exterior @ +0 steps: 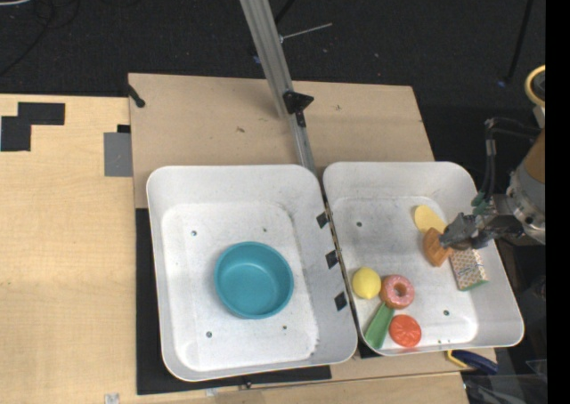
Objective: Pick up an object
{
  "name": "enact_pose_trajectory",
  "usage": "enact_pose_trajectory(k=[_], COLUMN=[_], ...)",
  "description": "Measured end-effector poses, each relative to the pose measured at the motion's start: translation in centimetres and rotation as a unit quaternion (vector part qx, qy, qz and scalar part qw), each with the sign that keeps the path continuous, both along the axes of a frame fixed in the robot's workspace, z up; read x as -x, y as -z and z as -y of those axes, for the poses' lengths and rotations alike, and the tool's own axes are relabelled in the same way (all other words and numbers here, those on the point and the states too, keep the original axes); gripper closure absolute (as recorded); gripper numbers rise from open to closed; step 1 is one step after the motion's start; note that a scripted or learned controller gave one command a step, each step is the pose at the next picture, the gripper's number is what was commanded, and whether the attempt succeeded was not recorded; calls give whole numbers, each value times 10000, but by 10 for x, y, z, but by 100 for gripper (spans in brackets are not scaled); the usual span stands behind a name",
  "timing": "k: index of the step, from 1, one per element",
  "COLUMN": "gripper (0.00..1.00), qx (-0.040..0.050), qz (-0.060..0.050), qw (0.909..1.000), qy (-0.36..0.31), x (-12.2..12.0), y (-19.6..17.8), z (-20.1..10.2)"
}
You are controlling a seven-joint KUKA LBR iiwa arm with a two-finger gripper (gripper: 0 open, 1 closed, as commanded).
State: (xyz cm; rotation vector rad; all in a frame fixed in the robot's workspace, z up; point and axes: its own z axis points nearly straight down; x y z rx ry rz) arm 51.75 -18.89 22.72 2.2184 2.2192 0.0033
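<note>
The right bin (pixel 392 184) holds several small objects. A yellow piece (pixel 427 216) lies near its right side with an orange-brown piece (pixel 435 247) just below it. A speckled tan block (pixel 468 269) lies by the bin's right wall. Toward the front sit a yellow lemon (pixel 366 283), a pink donut (pixel 397 290), a green vegetable (pixel 378 327) and a red tomato (pixel 406 331). My gripper (pixel 461 231) reaches in from the right, low over the bin, right beside the orange-brown piece and above the speckled block.
The left bin (pixel 178 197) holds a teal bowl (pixel 254 279). A metal rail (pixel 272 51) slants down from the top to the divide between the bins. Wooden bench surface extends to the left.
</note>
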Motion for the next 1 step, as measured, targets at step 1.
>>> enact_pose_trajectory(k=[1], gripper=[100], qx=[0], qz=[-3], qw=[10000], qy=[0], x=[-1], y=[-47], z=[0])
